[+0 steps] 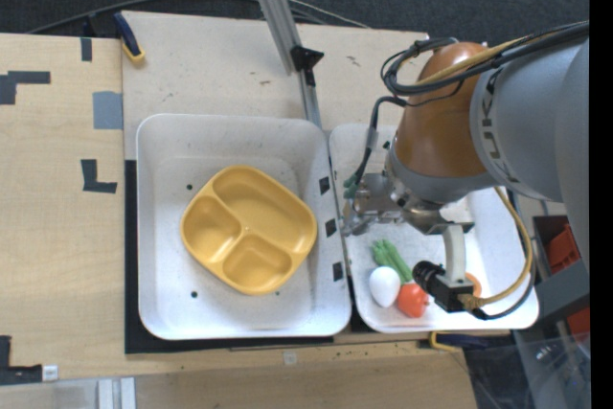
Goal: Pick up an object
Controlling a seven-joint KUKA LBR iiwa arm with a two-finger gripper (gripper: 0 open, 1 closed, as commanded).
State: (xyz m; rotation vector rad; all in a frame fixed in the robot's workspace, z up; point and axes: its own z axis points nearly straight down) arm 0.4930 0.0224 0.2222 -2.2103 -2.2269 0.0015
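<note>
A wooden bench (57, 206) carries two white bins. The left bin (158, 206) holds a yellow divided tray (249, 227). In the right bin (503, 230) lie a white egg (384, 284), red tomato (412, 300) and green vegetable (389, 255). The arm's bulk hides the gripper (362, 204), its grip unreadable.

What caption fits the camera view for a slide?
KUKA arm over right bin with egg, tomato; yellow tray in left bin.

A glossy yellow plastic tray (249, 228) lies in a matt white bin (158, 235) on a pale wooden bench (57, 235).
</note>
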